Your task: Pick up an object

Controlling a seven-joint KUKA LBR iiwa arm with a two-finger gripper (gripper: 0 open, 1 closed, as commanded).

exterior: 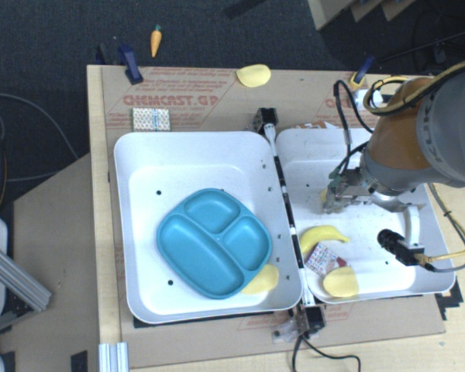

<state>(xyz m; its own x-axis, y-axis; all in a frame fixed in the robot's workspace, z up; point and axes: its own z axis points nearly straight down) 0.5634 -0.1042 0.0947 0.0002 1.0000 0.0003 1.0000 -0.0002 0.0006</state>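
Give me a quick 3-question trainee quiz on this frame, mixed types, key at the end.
1. True or false: the blue divided plate lies in the left bin.
2. Which lies nearest the red-and-white packet in the right bin? A) banana B) toy carrot C) blue clip
3. Fill in: the gripper hangs over the ___ bin.

Key: 1 true; 2 A; 3 right.

A smooth, glossy blue plastic divided plate (214, 242) lies in a white bin (139, 169) of matt moulded plastic, on a bench (201, 91) of printed brown cardboard-like sheet. Nearby, a banana (322, 235) looks waxy and smooth, a small packet (321, 259) shiny like foil, and the arm (442, 130) dull grey metal.
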